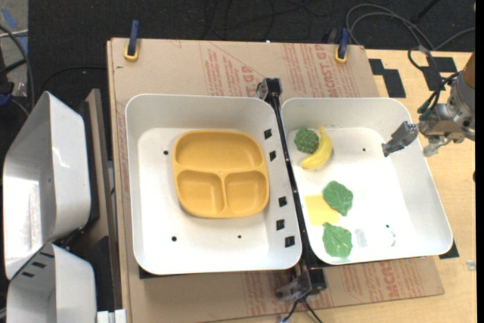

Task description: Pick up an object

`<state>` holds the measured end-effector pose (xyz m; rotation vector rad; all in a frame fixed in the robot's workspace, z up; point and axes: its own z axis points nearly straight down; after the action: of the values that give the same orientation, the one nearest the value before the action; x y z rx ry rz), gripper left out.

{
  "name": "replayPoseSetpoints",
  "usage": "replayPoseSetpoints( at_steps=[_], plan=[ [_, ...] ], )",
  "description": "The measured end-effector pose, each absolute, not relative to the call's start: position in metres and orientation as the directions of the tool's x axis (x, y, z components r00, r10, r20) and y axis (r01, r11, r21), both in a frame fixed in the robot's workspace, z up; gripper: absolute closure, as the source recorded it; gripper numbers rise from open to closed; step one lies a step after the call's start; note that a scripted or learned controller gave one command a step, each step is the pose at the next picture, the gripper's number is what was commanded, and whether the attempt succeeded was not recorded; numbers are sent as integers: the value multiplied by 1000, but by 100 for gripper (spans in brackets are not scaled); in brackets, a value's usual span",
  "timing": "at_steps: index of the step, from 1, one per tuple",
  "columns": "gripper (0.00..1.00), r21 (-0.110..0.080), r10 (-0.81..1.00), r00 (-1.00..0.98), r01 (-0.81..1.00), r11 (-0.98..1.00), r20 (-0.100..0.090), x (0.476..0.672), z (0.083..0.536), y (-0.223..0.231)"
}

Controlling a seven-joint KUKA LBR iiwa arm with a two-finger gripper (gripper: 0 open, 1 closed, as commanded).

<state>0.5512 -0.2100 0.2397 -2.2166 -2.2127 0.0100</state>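
Your gripper hangs over the right bin's far right rim; you cannot tell its state. The banana lies near that bin's left wall, touching a green piece.

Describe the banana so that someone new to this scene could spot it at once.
Look in the right white bin, toward its upper left corner beside the divider. The banana lies there, touching a dark green broccoli piece. It is the only curved yellow item; the yellow piece lower down is flat.

Hand hovers over right bin's edge; banana touches broccoli.
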Motion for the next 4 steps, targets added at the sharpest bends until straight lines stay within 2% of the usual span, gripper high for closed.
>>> replayPoseSetpoints(
  at_steps=[1, 4],
  plan=[
    [0, 0, 1000, -1, 1000, 1, -1, 554, 246, -210],
    [0, -4, 1000, 1, 1000, -1, 2, 539, 105, -206]
  ],
)
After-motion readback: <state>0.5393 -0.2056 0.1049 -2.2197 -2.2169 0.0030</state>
